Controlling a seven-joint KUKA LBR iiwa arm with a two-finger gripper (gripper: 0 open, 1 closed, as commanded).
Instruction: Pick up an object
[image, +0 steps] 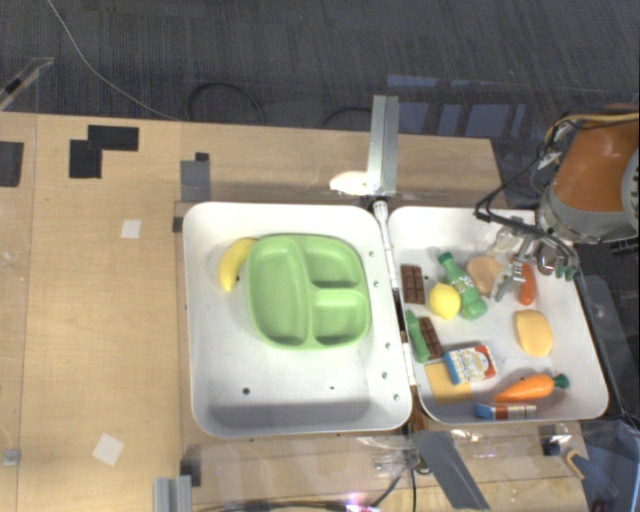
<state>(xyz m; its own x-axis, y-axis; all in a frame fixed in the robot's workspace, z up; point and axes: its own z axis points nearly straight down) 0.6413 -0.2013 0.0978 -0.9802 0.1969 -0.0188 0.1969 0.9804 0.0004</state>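
Note:
My gripper (517, 268) hangs low over the back right part of the right bin (590, 340), reaching in from the arm's orange band at the right edge. It sits between a tan rounded piece (484, 272) on its left and a small red-orange piece (527, 286) just below it, very close to both. Further left lie a green bottle (460, 284) and a lemon (444, 300). A yellow bun-like piece (534, 332) lies below the gripper, and a carrot (528, 388) lies near the front wall.
The right bin also holds two brown chocolate bars (412, 283), a small printed box (468, 363), a yellow block (445, 381) and a blue pen (503, 410). In the left bin (210, 300) are a green divided plate (305, 290) and a banana (234, 263).

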